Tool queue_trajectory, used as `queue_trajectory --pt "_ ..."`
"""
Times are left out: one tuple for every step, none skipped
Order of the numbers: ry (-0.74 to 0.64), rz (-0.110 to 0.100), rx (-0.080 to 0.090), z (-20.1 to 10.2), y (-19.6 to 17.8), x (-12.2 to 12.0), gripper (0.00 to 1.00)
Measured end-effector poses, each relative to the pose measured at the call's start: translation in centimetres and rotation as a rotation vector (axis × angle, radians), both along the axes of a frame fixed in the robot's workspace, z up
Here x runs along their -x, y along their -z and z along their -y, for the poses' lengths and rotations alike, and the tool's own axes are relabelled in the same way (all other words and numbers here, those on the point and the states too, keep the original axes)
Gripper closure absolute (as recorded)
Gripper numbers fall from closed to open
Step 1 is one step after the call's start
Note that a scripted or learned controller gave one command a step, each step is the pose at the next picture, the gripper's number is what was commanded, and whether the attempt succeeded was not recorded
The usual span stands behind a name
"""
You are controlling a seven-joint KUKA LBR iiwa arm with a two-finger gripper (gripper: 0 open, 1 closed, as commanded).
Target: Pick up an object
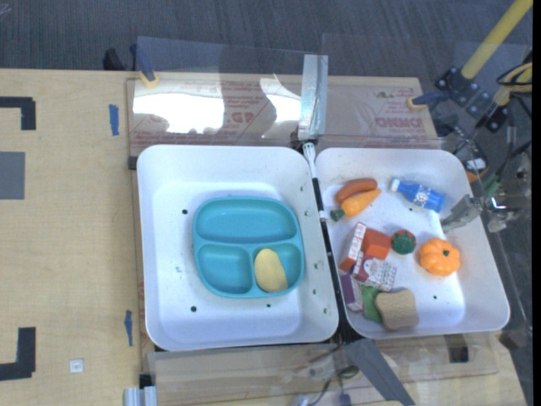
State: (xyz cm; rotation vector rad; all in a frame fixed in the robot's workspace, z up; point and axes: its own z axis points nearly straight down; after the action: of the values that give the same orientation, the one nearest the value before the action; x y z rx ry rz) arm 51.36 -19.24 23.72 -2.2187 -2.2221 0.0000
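The left bin (pixel 161 252) holds a teal tray (pixel 245 244) with three compartments; a yellow potato (pixel 270 270) lies in its lower right one. The right bin (pixel 482 307) holds many small things close together. Behind both bins stands a clear panel (pixel 220 91), and glare on it hides what is behind.

The gripper (pixel 473 205) is at the right rim of the right bin. It is partly cut off among cables and dark parts, so I cannot tell how its fingers stand, and I see nothing in it.

In the right bin, a bread slice (pixel 396 309) lies at the front, half covering a green thing (pixel 372 299) I cannot identify. An orange pumpkin (pixel 439 257) lies near the gripper. A red box (pixel 370 245) lies in the middle, a carrot (pixel 359 201) and a sausage (pixel 357 188) touch at the back, and a blue bottle (pixel 418 194) is beside them. The smallest, a red and green fruit (pixel 403 242), is hard to make out.
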Motion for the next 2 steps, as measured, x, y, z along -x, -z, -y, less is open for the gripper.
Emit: queue_trajectory --pt "-0.032 0.005 -0.012 1.82 14.00 -1.81 0.00" --pt "-0.031 0.006 -0.011 1.83 13.09 -1.84 1.00"
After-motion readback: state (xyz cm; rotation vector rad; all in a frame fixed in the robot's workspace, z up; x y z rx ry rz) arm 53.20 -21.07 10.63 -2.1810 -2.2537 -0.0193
